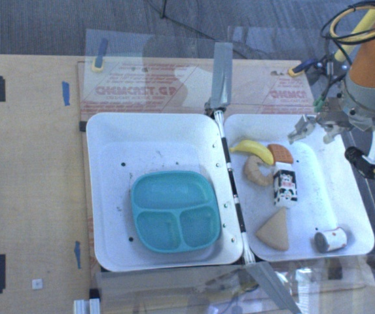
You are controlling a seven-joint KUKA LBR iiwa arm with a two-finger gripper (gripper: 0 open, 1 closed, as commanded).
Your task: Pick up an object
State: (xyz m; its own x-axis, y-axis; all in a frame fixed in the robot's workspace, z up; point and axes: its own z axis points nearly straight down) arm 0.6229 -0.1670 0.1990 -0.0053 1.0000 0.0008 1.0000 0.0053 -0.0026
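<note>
Light brown table (30,195) under two white bins, dark grey floor behind. In the left bin (108,136), a smooth blue plastic tray (174,210) with three hollows. In the right bin (344,241), a pile of small toys: curved yellow banana (253,150), round orange slice (280,153), tan bread lump (257,173), little black-and-white milk carton (285,186), tan wedge (273,231), long white tube (317,188), grey and white cap (330,239).

Still the reaching step, by the look of it. Jaws (314,128) spread apart, holding nothing, hanging over the far right corner of the right bin. Nothing lifted yet.

Next, probably: slide left and down over one toy, then squeeze. Banana and orange slice nearest. Toys touching each other, so easy to bump two at once.
</note>
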